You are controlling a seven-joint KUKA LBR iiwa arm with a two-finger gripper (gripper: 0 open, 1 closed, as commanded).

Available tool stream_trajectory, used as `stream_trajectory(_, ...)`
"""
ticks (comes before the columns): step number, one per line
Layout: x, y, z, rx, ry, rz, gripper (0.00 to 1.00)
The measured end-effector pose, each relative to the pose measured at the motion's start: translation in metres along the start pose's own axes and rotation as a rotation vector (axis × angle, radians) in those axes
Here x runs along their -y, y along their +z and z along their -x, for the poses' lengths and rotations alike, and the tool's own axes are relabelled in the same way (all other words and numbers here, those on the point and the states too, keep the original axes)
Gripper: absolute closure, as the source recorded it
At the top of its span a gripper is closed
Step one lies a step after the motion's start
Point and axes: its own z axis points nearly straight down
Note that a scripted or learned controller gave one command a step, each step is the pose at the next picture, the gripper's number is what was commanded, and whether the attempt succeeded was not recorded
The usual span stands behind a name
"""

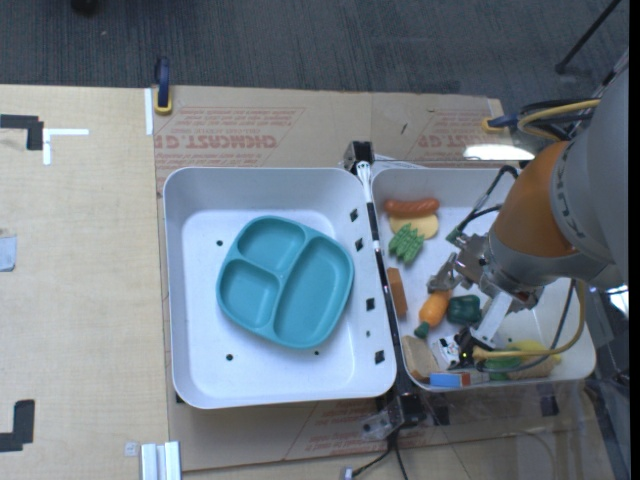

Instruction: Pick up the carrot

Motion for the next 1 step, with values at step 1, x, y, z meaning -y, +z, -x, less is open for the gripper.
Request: stream_trajectory(1,-0.003,-0.0102,-0.0005,-0.003,0.007,0.005,1.0)
